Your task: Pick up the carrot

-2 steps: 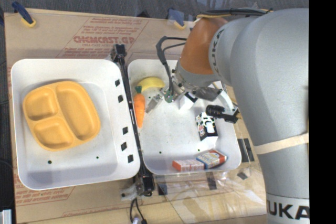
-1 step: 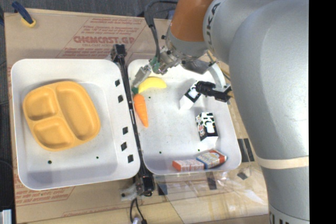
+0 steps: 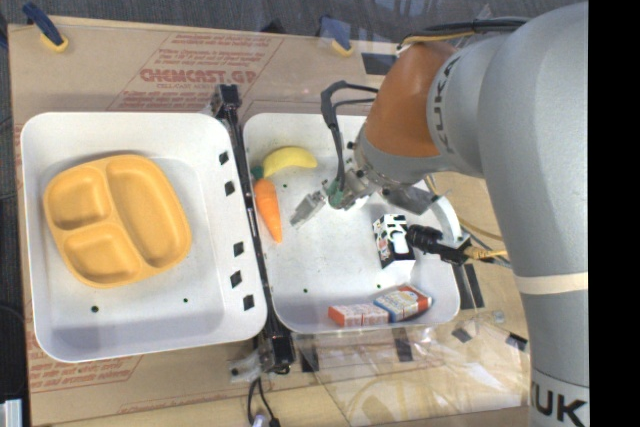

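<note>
The orange carrot (image 3: pixel 268 208) lies in the right bin (image 3: pixel 300 300) along its left wall, pointing toward the front. My gripper (image 3: pixel 318 202) hangs over the bin's middle, a short way to the right of the carrot and apart from it. Its fingers stand open with nothing between them.
A yellow banana (image 3: pixel 288 160) lies just behind the carrot in the same bin. A red, white and blue box (image 3: pixel 381 309) rests against that bin's front wall. The left bin (image 3: pixel 60 330) holds a yellow divided plate (image 3: pixel 115 218).
</note>
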